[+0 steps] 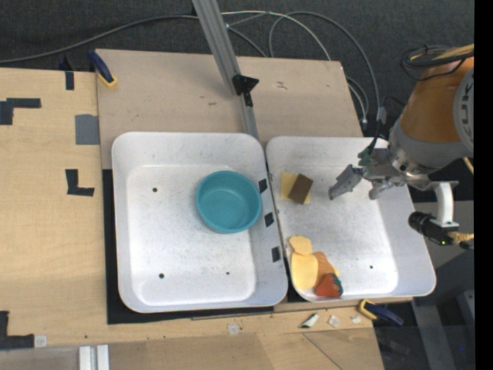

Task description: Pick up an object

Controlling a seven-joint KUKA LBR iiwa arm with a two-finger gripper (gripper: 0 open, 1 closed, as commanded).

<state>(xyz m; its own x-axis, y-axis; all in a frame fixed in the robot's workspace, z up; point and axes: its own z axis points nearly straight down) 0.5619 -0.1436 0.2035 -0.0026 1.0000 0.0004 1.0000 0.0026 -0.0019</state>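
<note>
A teal bowl (228, 200) sits in the left bin (146, 237), near its right wall. In the right bin (385, 268) a small yellow and brown block (296, 187) lies at the upper left. A cluster of yellow and red-orange pieces (314, 272) lies at the lower left corner. My gripper (357, 193) hangs over the upper right part of the right bin, to the right of the block and apart from it. Its fingers (342, 185) are spread open with nothing between them.
A slanted metal pole (223, 48) rises behind the bins. Cables (323, 29) loop across the back of the bench. The divide between the two bins (269, 206) carries small black clips. Small loose bits (331, 320) lie at the bench's front edge.
</note>
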